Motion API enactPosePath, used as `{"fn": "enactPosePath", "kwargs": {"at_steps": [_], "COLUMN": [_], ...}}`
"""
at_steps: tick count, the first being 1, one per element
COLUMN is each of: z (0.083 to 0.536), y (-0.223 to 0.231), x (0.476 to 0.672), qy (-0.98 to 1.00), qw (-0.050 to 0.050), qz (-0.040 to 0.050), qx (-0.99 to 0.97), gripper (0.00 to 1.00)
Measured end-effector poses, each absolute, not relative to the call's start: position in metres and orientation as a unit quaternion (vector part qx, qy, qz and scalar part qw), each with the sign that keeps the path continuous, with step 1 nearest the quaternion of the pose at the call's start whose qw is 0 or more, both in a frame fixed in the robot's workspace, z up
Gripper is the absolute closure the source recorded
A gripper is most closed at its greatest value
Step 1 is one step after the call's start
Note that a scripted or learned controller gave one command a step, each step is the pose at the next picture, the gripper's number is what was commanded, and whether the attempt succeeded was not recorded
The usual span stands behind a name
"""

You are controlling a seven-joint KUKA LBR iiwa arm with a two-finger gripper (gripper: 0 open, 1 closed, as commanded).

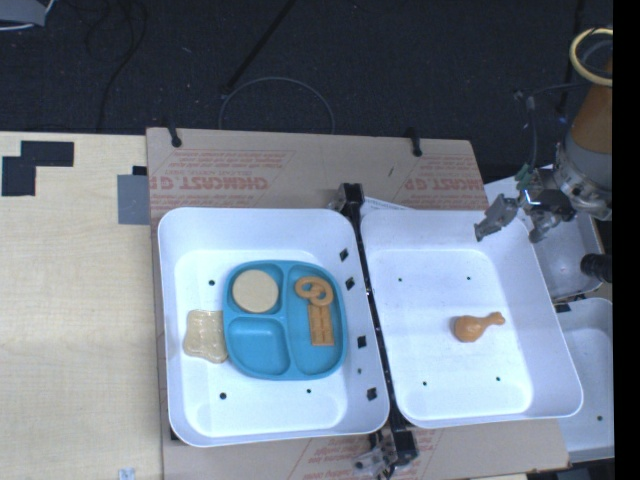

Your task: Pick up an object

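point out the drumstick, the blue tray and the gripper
drumstick (476,326): camera view, on its thick end.
blue tray (262,346): camera view, on its bare lower compartment.
gripper (516,218): camera view, midway between its fingertips.

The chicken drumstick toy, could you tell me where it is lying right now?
The drumstick lies in the right bin, right of its centre, apart from the gripper over the bin's far right corner.

Robot lab, white bins (455,408) on cardboard-covered bench (300,168), loose cables (270,88)

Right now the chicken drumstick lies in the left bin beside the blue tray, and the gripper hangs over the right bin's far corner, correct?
Not quite. The camera view shows the drumstick alone in the right bin; the blue tray is in the left bin. The gripper does hang over the right bin's far corner.
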State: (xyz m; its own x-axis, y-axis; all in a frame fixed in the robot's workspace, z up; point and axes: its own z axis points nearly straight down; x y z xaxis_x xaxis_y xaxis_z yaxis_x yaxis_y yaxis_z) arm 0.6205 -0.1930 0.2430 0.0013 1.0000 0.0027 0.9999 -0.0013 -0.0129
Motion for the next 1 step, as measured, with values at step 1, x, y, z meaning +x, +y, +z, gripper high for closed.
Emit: {"fn": "enactPosePath", "kwargs": {"at_steps": [1], "z": [0.2500], "y": [-0.1931], "x": [0.6229], "qy": [-0.707], "qw": [0.000], "qz": [0.0003], "qx": [-0.707], "gripper": [0.00]}}
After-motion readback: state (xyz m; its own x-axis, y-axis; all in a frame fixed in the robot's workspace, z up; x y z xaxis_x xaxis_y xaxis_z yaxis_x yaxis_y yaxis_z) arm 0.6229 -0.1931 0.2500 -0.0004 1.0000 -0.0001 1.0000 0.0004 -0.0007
